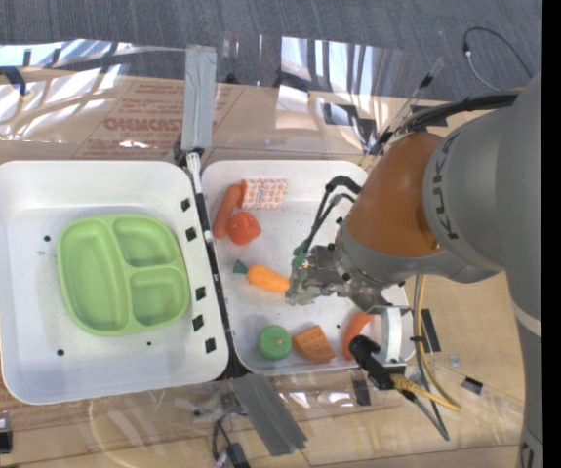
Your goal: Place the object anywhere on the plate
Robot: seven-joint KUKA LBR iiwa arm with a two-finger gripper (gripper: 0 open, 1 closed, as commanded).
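The gripper [300, 289] is hovering in the right bin [290, 175], just beside the toy carrot [265, 279]; its grip state cannot be told. The green plate [124, 273] is sitting in the left bin [26, 261].

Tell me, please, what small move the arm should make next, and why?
Probably lower the gripper onto the toy carrot just to its left in the right bin. The carrot lies loose on the bin floor, and the green plate in the left bin bears nothing yet.
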